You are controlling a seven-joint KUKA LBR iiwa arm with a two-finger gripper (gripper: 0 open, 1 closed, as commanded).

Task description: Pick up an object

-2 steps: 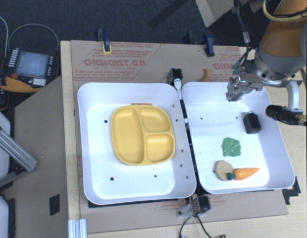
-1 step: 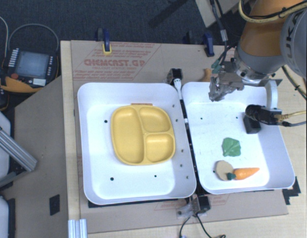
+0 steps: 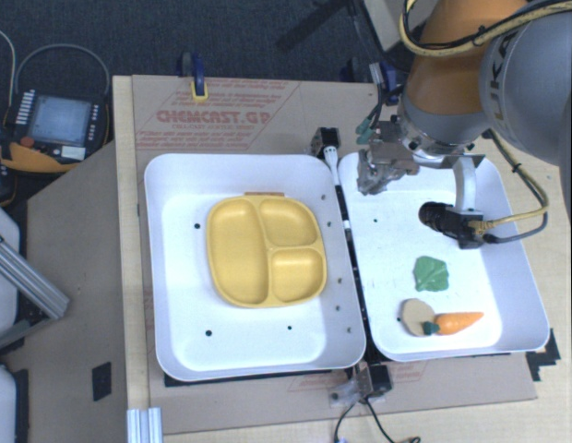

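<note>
In the right bin [image 3: 507,326] lie a green leafy toy [image 3: 431,273], an orange carrot [image 3: 459,322] and a tan round piece [image 3: 415,317] touching the carrot's stem end. My gripper [image 3: 372,181] hangs over the far left part of that bin, well above and to the left of the green toy. Nothing shows between or under its tip. The arm's orange band [image 3: 461,40] and grey body come in from the upper right.
The left bin [image 3: 175,321] holds a yellow divided plate [image 3: 266,249]. A black cable fitting [image 3: 452,221] on the arm hovers over the right bin's middle. A brown board lies under both bins, with a clamp [image 3: 198,77] at its far edge.
</note>
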